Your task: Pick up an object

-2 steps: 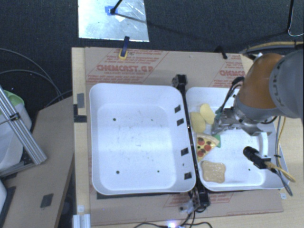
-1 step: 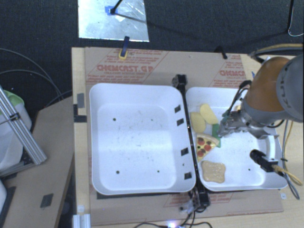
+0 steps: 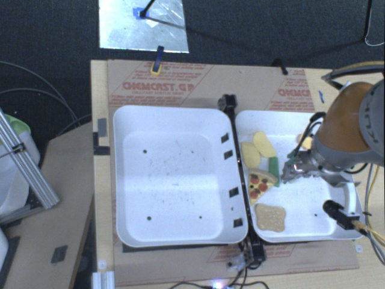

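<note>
From above, the arm [image 3: 352,128] came in from the right and hung low over the right-hand bin [image 3: 313,221], its orange band bulging just behind the wrist. The gripper [image 3: 293,168] sat down near the bin floor, toward the middle of that bin, and I couldn't tell whether it was released, clenched, or grasping anything; the metal at its tip was too small and cluttered to read.

Just to the gripper's left lay a thin green piece [image 3: 274,167], close enough that I couldn't say whether they touched. Further left of that were two pale yellow pieces [image 3: 257,149], one overlapping the other, up against the bin's left wall. Below and left of the gripper rested a pizza slice [image 3: 260,183] with red dots on it, and lower still, near the front wall, a tan slice of bread [image 3: 270,217] lay flat.

Well off to the gripper's left, across the black hinge clips, stood the left-hand bin [image 3: 174,173], white with faint specks on its floor.
</note>
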You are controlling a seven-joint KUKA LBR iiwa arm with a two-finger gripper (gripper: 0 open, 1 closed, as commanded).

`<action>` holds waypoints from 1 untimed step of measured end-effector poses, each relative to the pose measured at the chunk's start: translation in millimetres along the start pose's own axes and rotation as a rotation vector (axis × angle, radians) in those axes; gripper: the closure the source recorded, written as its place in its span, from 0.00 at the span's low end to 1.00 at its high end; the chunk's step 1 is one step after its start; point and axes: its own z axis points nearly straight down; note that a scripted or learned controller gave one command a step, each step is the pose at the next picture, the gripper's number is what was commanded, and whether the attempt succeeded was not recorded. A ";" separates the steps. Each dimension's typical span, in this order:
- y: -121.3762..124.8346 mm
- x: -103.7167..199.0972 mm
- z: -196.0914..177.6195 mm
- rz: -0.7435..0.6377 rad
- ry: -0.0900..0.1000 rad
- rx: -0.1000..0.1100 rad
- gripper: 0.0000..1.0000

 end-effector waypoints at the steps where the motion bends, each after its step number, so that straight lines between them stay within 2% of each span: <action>1: -44.8 21.1 -62.2 -0.004 0.001 -0.005 1.00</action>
